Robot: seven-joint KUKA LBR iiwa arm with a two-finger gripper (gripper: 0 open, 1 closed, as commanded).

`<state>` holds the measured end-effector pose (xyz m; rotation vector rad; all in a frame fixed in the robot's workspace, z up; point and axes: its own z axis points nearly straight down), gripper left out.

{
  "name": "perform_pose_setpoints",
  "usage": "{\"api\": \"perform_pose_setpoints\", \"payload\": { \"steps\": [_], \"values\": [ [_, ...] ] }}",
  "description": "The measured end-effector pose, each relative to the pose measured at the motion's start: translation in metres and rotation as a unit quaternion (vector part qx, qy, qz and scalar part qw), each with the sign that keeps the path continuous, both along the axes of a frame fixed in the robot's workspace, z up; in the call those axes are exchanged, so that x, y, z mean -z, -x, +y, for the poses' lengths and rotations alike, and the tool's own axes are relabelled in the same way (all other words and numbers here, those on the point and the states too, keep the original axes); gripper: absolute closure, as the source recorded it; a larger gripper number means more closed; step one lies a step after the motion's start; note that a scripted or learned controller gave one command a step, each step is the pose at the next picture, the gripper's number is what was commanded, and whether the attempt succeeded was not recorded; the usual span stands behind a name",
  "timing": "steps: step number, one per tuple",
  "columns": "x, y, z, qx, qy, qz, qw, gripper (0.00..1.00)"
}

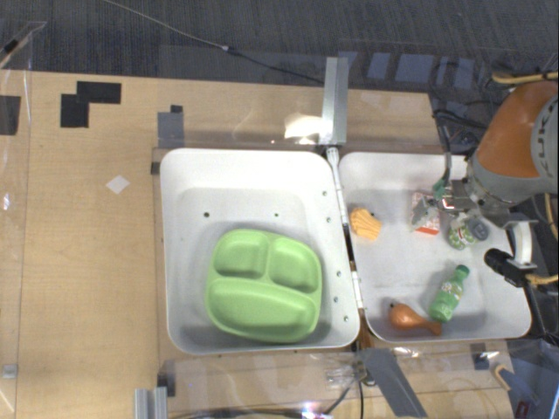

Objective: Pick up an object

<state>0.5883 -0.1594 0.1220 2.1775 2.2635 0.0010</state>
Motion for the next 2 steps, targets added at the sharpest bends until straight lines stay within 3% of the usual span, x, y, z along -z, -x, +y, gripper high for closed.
{"api": "perform_pose_setpoints", "payload": {
  "steps": [1,2],
  "values": [
    [0.033,-0.064,0.001,-0.069,0.0016,-0.007,0.9976,0.00],
    [0.022,-0.067,0.003,-0.072,0.0014,-0.009,0.9974,1.00]
  ]
}}
